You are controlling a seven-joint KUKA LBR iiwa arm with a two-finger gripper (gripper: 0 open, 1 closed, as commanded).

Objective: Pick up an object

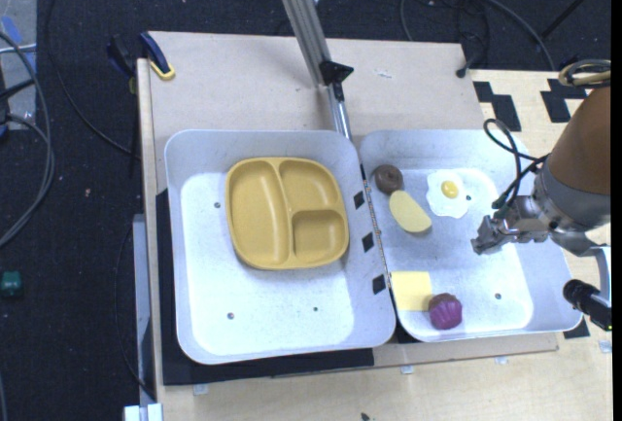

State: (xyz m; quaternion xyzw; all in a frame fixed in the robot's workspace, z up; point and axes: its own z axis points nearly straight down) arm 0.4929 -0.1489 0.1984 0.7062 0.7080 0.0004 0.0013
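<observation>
Camera view puts the arm (583,166) coming in from your right, with the gripper (489,239) low over the right bin (544,307), near its right half. You can't tell from this slant how the gripper is set; nothing shows in it. Your candidates for the pick all sit in that right bin, left of the gripper and apart from it: fried egg (450,192) nearest, up-left of the tip; yellow potato-shaped piece (410,212) just left of the egg; brown donut (388,179) above that, near the bin's top-left corner; yellow block (410,291) at the lower left; purple grape bunch (445,311) just right of and below the block, about touching it. Left bin (194,312) holds a yellow divided tray (287,213), three compartments, lying flat toward the bin's upper middle.
</observation>
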